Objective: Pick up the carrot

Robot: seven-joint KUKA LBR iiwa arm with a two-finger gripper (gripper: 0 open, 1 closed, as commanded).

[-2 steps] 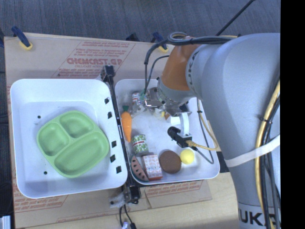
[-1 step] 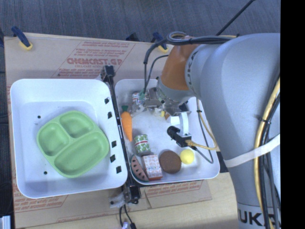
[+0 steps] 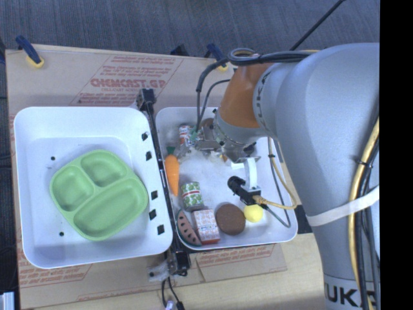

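Carrot (image 3: pixel 171 173): laid along the right bin's (image 3: pixel 287 228) left wall, left of and below the claw (image 3: pixel 205 141). Claw state cannot be told. Bare floor is seen between them; a can (image 3: pixel 191 195) lies just right of the carrot.

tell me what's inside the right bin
The right bin holds a carrot by its left wall, a small can, a red box, a brown disc and a yellow ball. The arm covers its upper part.

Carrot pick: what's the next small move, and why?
Probably shift the gripper toward the left wall of the right bin and nearer the camera, until it is over the carrot. The carrot lies lengthwise against that wall, untouched, while the gripper hangs near the bin's far end beside a small can, off to the carrot's side.
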